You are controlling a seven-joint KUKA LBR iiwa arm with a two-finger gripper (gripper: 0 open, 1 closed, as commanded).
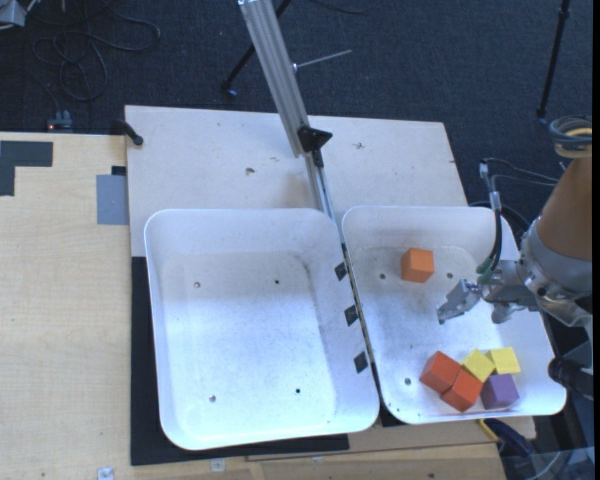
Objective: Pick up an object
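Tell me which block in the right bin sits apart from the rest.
The orange block: it lies alone toward the bin's far side, while the red blocks, yellow blocks and purple block cluster at the near edge.

Leaving open floor across the left bin (250, 338); crowding the right bin's (410, 238) near corner, a cluster of blocks (472, 378); standing alone toward its far side, an orange cube (417, 265).

No readable text, labels or numbers, as far as visible.
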